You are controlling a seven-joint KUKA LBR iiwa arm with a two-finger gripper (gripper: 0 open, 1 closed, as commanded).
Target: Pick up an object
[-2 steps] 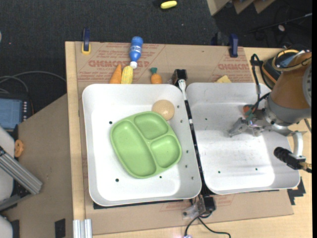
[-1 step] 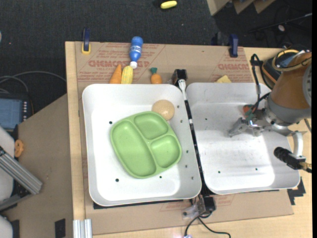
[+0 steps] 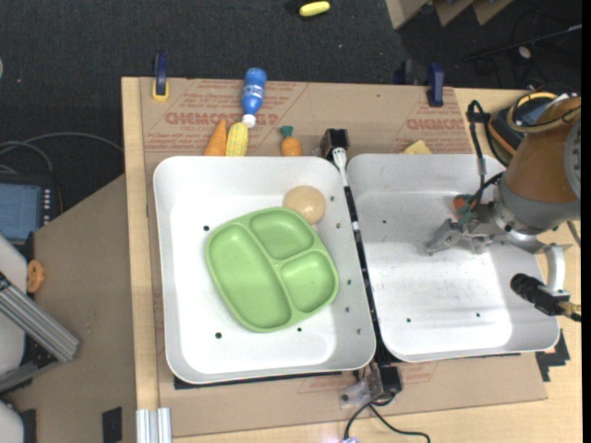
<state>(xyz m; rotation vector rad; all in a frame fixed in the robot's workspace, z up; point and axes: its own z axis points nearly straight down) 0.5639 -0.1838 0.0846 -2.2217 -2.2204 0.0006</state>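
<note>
A green divided plate (image 3: 270,268) lies in the left bin (image 3: 185,330). A tan round ball (image 3: 305,203) rests against the plate's far right edge. My gripper (image 3: 452,238) hangs low over the bare floor of the right bin (image 3: 434,330), near its right middle, with the grey and orange arm (image 3: 540,169) behind it. No object shows in the gripper, and it is far to the right of the plate and the ball.
Behind the bins on the cardboard lie a blue and white bottle (image 3: 252,92), a corn cob (image 3: 237,138), two carrots (image 3: 216,139) (image 3: 290,143), a black part (image 3: 334,141) and a yellow scrap (image 3: 417,148). Cables run along the right side.
</note>
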